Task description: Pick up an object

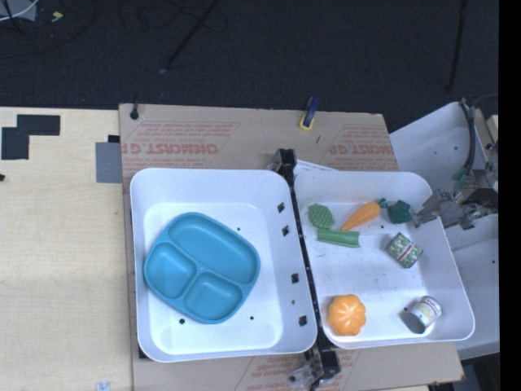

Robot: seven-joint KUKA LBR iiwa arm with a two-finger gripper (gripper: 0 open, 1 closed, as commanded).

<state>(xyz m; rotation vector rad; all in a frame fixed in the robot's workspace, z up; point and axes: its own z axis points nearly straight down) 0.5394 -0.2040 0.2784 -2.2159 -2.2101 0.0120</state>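
Nothing picked yet: gripper point(425, 211) at the right bin's point(456, 332) edge, jaw state unclear, dark green toy point(399, 211) just beside it, nothing visibly held.

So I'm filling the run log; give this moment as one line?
gripper at right bin far edge, near dark green toy | holding nothing seen | blue tray in left bin

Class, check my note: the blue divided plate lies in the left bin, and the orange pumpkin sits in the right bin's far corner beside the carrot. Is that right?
Not quite. The pumpkin sits at the near edge of the right bin, apart from the carrot, which lies toward the far side. The plate does lie in the left bin. The camera view shows this.
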